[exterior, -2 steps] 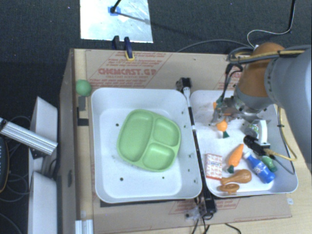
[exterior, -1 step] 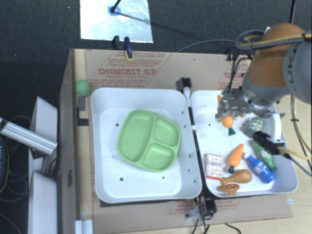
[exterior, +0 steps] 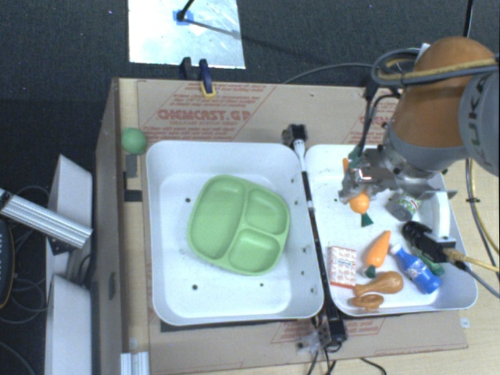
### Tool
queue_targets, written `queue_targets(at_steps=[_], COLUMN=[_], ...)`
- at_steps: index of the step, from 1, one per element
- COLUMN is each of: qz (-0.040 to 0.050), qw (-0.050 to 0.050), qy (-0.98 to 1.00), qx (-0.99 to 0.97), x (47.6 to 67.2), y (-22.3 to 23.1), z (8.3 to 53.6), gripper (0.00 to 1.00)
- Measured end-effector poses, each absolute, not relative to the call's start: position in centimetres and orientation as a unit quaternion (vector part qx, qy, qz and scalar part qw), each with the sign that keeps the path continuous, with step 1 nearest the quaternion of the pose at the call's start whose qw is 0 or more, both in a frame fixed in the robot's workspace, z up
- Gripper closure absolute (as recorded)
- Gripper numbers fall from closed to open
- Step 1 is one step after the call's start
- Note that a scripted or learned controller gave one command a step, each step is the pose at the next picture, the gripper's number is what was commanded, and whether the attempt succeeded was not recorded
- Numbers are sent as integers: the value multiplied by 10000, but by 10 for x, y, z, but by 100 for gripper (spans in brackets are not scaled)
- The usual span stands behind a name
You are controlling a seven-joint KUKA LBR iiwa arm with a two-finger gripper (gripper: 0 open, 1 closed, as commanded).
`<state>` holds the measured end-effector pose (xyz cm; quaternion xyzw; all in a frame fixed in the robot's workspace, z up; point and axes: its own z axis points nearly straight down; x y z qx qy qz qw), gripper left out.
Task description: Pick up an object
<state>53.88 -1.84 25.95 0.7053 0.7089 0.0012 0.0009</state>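
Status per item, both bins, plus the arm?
gripper: low over the right bin, at the small orange toy
small orange toy: right below the gripper, held or not unclear
green divided plate: right side up, alone in the left bin
carrot: lying flat, right bin
blue bottle: on its side, right bin
patterned card: flat, right bin
brown drumstick: lying by the front wall
green ball: outside the bins, left of the left bin
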Motion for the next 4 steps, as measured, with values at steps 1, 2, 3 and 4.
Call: queue_targets(at_steps=[1,2,3,4], qz=[8,2,3,8], qw=[2,9,9,9], qy=[7091,7075,7077,7085], qx=[7051,7067,7065,7057], x=[489,515,542,546], y=[-8,-35,-80,-77], z=[275,265,263,266], gripper=[100,100,100,100])
